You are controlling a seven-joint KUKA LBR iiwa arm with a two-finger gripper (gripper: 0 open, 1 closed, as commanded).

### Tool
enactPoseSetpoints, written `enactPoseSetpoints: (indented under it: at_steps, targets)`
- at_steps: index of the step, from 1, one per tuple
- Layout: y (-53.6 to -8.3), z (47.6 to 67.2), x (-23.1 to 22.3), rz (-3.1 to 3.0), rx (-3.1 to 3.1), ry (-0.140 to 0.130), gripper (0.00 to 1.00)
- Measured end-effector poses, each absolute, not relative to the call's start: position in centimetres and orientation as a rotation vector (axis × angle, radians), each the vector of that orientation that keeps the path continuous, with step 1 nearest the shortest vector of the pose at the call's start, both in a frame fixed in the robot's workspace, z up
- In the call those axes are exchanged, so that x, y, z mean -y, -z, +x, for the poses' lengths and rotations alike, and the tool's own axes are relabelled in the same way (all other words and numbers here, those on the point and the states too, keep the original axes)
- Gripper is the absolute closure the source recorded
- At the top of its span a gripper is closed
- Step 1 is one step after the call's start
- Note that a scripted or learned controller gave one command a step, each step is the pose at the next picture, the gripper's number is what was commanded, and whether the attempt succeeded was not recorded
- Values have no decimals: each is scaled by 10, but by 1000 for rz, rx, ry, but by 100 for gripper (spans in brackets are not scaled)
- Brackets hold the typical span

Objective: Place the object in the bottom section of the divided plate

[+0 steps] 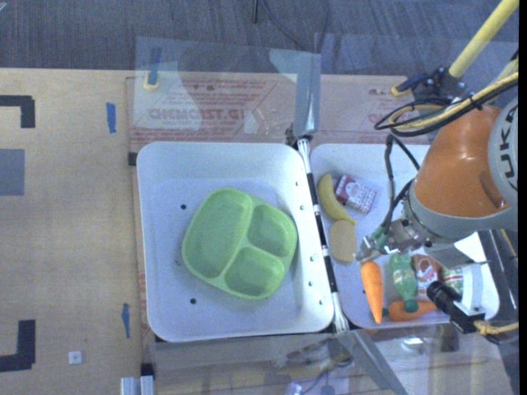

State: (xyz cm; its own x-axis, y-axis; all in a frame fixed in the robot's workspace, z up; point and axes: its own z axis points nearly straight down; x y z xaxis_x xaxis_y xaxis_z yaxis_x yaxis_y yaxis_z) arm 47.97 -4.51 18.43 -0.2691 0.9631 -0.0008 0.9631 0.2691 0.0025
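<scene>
so far nothing is on the green plate (pixel 239 243); it sits bare in the left bin (pixel 156 220). the gripper (pixel 394 239) hangs low over the right bin (pixel 362 307), by a carrot (pixel 372 290), a banana (pixel 331 197) and a small green bottle (pixel 403 275). i cannot tell how its fingers stand or what it will pick. both bins rest on a tan bench (pixel 66 245), with gray floor (pixel 123 6) on the far side.
</scene>
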Motion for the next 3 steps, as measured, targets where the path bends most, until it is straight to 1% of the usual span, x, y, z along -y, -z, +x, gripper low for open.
enactPoseSetpoints:
  at_steps: [1, 2, 3]
  targets:
    - [-197, 480, 51, 2256, -2184, 0, 100]
    - [-184, 528, -53, 2055, -2376, 0, 100]
    - [-184, 545, -45, 2061, -2369, 0, 100]
